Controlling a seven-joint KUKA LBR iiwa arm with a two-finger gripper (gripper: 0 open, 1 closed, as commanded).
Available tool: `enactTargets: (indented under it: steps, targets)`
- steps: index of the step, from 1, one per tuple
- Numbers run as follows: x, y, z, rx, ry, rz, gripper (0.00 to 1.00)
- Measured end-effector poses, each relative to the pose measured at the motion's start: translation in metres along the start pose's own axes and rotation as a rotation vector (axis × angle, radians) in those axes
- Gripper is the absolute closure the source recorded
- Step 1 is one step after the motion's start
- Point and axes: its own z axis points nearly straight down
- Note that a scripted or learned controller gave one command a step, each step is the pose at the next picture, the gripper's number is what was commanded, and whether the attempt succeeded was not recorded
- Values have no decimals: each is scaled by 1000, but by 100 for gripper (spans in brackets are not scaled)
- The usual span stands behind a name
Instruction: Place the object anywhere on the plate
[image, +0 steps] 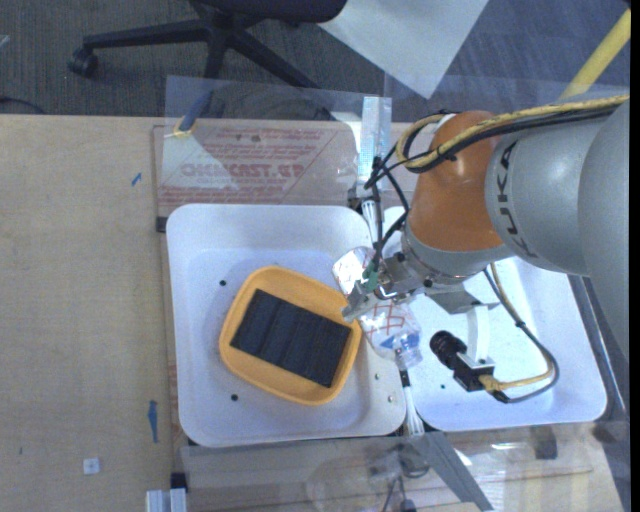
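Two white bins sit side by side. A yellow plate (290, 345) with a dark centre lies in the left bin (200, 240). The gripper (375, 300) hovers above the bins' shared edge, clamped on a clear plastic object (392, 330).

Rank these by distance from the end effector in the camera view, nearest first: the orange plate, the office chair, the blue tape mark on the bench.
Measured from the end effector, at the seam between the bins:
1. Orange plate, just to its left in the left bin.
2. Blue tape mark, lower left on the bench.
3. Office chair, at the top, beyond the bench.
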Motion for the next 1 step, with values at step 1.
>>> enactTargets:
  steps: [1]
  targets:
    - [66,49,-7,-4,-2,-100,100]
